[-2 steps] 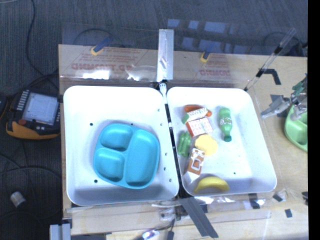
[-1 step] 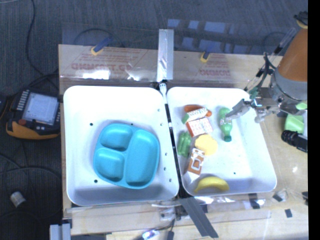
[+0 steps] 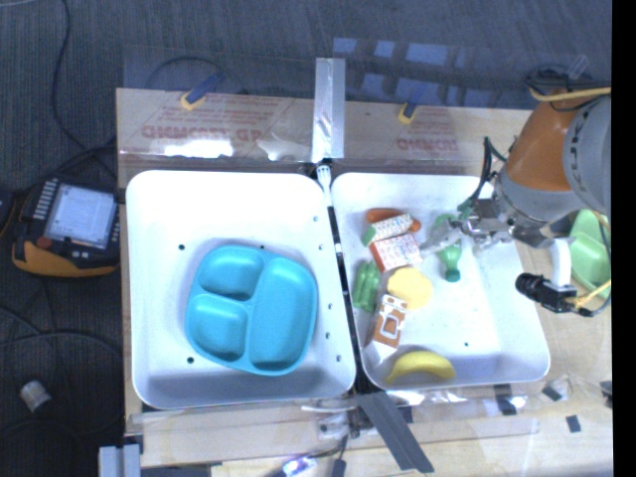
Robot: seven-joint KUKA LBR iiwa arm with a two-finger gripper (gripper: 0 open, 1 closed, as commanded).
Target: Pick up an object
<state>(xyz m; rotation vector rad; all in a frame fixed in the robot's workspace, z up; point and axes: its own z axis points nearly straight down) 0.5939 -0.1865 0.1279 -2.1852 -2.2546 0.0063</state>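
Blue divided tray (image 3: 250, 308) in left bin (image 3: 159, 217), claw (image 3: 449, 229) over cluttered right bin (image 3: 497, 336), banana (image 3: 419, 367)

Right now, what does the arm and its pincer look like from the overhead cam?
The arm is grey with a wide orange band above the wrist. Thin black cables run along the orange part. The pincer is a small grey metal assembly at the tip. A black fitting sticks out lower down, next to a pale green part.

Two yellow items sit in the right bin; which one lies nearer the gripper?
The round yellow piece mid-bin, beside the red-and-white box. The banana lies at the bin's near edge, farther from the gripper.
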